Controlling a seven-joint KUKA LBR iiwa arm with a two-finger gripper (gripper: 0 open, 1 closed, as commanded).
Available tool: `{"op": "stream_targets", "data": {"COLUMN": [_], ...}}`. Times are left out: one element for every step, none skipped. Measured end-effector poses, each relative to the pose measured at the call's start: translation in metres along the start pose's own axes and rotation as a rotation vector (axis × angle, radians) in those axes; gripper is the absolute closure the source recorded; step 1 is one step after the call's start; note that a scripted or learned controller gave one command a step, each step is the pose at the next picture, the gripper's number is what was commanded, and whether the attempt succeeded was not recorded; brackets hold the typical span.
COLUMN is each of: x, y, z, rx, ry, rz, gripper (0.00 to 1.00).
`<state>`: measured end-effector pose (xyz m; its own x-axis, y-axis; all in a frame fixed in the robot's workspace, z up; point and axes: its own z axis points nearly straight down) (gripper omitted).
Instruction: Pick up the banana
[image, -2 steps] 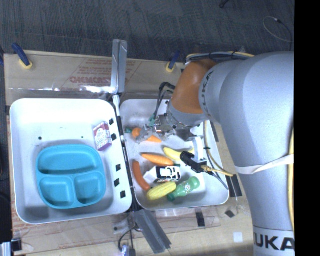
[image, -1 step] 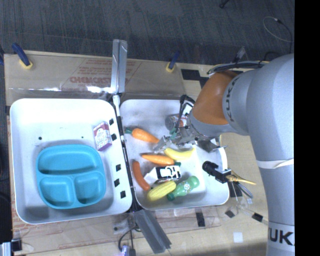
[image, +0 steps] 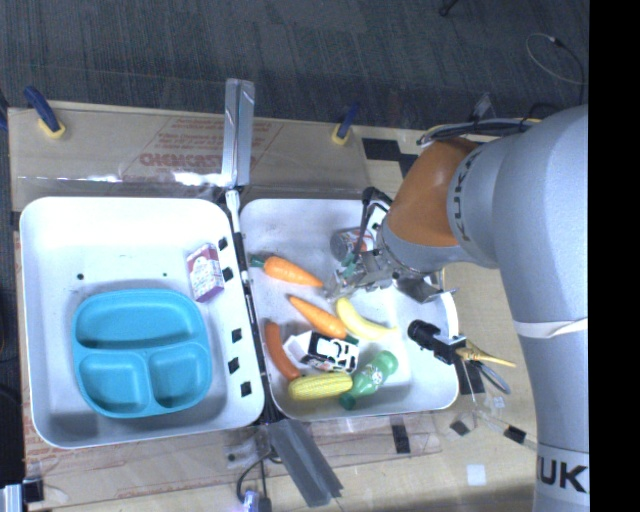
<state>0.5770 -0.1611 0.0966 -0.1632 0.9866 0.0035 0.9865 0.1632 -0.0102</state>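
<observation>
Reaching in from the right, the grey arm (image: 520, 250) bends over the right-hand bin (image: 300, 225), its orange band (image: 428, 195) showing just above the wrist. The gripper (image: 352, 268) hangs low over the upper middle of that bin, and its tips are lost in a blur of metal and shadow, so whether it is spread or closed cannot be told, and nothing can be made out in its grasp. The banana (image: 362, 321) lies just below the gripper, near the centre of the right-hand bin. It is pale yellow, short and gently curved, lying on a slant from upper left to lower right, its upper end close beneath the gripper. Beside it on the left lies an orange carrot (image: 317, 315) on a like slant, close against the banana's side. A second carrot (image: 291, 270) rests higher up towards the divider, and a third (image: 279, 350) lies by the bin's left wall. A black and white carton (image: 332, 350) sits below the banana, with a yellow corn cob (image: 319, 386) and a green bottle (image: 370, 378) along the bottom edge. In the left-hand bin (image: 60, 230) sit a blue divided tray (image: 143, 352) and a small maroon packet (image: 204, 271).
</observation>
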Motion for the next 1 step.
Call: {"op": "stream_targets", "data": {"x": [0.0085], "y": [0.0545], "z": [-0.0937], "rx": [-0.006], "ry": [-0.002], "rz": [0.192], "gripper": [1.0]}}
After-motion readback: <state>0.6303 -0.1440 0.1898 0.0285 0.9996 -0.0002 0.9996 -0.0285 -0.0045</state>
